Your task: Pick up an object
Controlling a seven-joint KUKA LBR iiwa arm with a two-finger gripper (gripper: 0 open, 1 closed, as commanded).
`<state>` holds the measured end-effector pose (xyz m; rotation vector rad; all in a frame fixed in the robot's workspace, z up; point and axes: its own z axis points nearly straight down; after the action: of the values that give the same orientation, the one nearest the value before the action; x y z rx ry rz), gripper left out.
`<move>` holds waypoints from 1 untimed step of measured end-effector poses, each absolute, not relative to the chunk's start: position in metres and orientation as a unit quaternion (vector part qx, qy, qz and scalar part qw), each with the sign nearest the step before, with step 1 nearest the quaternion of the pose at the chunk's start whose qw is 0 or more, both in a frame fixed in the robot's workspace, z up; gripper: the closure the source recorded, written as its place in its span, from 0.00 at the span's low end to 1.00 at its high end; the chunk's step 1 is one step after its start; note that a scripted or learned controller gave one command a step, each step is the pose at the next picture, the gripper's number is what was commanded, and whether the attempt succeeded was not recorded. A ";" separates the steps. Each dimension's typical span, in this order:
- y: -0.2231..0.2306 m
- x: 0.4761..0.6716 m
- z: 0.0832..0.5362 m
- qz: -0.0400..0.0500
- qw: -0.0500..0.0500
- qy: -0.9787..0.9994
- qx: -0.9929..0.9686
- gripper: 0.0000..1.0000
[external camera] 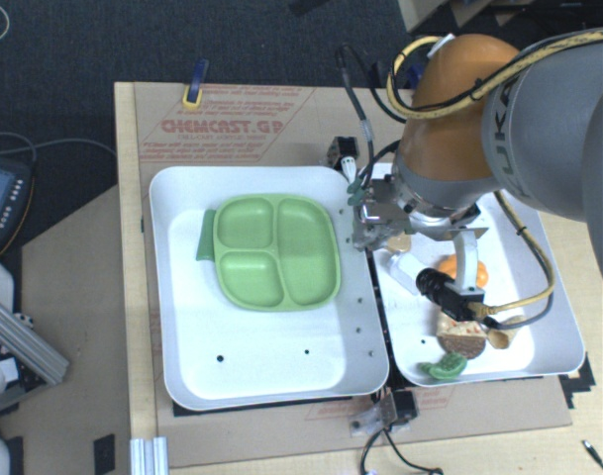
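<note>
Two white bins: one green plate, perhaps five oddments.

Robot arm: grey rounded casing; glossy orange band above wrist; yellow and black cables looped alongside; metal wrist fittings below.

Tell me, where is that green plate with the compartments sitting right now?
The green divided plate lies in the left white bin, toward its upper part, just left of the rim shared with the right bin, where the arm's gripper is.
</note>
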<state>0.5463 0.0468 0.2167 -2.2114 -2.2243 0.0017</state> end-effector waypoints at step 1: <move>0.045 0.559 0.224 -0.001 0.000 -0.708 -0.707 1.00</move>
<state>0.5591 0.0448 0.2242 -2.2204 -2.2236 -0.0019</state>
